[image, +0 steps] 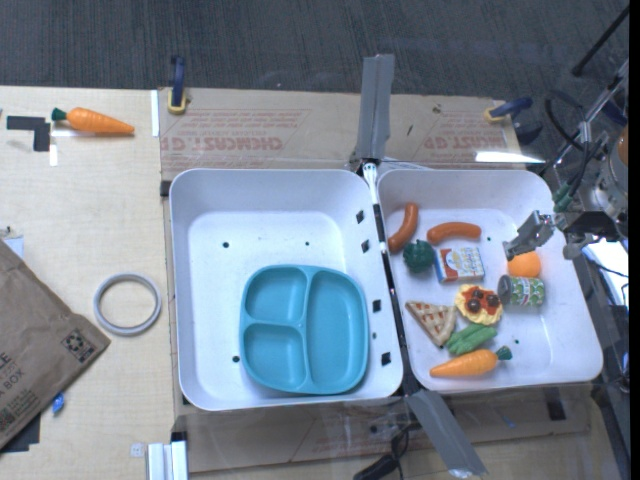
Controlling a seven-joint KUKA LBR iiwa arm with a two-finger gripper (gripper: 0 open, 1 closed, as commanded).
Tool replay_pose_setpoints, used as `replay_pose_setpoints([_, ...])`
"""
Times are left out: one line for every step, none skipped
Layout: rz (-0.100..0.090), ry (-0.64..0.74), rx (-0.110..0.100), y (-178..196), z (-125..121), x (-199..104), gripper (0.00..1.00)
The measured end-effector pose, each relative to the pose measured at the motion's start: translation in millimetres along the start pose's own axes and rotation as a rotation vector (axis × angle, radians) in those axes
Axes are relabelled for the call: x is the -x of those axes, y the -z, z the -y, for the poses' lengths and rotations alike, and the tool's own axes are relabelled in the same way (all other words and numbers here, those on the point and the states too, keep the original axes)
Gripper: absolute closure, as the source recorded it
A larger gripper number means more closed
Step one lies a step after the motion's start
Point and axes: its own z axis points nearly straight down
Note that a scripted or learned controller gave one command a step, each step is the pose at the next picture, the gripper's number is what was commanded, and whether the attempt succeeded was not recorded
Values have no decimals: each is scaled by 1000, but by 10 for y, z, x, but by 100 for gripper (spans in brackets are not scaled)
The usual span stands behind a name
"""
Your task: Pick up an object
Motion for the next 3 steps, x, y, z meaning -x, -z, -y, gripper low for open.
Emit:
replay_pose_setpoints([1, -120, -1, 1126, -118, 458, 0])
replay_pose_setpoints([0, -225, -1, 490, 252, 383, 0])
replay_pose_setpoints([0, -225, -1, 490, 252, 383, 0])
